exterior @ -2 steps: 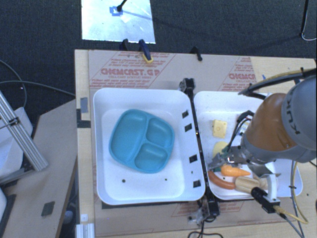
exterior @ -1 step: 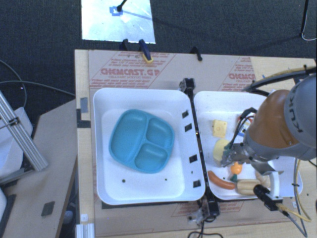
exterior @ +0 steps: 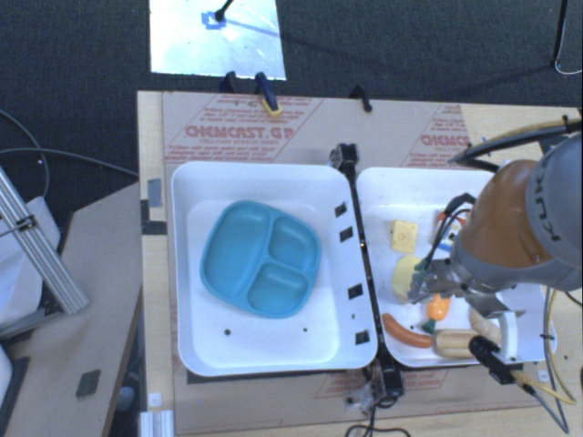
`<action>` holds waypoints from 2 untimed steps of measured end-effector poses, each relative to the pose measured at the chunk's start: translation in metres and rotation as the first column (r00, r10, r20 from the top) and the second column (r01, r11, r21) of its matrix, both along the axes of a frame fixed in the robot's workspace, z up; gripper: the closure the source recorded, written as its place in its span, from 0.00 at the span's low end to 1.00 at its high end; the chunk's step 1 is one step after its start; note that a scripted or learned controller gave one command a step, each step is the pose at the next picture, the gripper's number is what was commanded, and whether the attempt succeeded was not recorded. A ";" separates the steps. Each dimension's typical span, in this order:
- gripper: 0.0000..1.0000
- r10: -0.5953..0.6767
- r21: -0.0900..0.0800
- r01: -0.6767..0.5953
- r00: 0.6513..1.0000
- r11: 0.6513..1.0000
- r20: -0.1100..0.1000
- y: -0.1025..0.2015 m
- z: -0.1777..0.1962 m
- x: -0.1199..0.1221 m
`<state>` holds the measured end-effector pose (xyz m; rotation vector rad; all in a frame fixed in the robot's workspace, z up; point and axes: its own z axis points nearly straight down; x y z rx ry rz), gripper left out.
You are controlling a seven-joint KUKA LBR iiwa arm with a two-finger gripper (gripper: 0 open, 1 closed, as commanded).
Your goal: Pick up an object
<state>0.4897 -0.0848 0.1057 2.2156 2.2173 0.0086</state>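
Low over the shallow white right-hand bin now, hand crowding pale yellow rounded fruit and small orange piece — grip impossible to tell, hidden under the wrist — likely to nudge either aside.

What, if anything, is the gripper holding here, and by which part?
Cannot be told. The gripper sits low in the right bin among the toy foods, next to the orange piece, but the arm hides any hold.
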 end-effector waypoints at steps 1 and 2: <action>1.00 0.010 0.000 -0.010 1.000 1.000 0.009 0.027 0.085 0.107; 1.00 0.013 0.006 -0.012 1.000 1.000 -0.010 0.123 0.085 0.049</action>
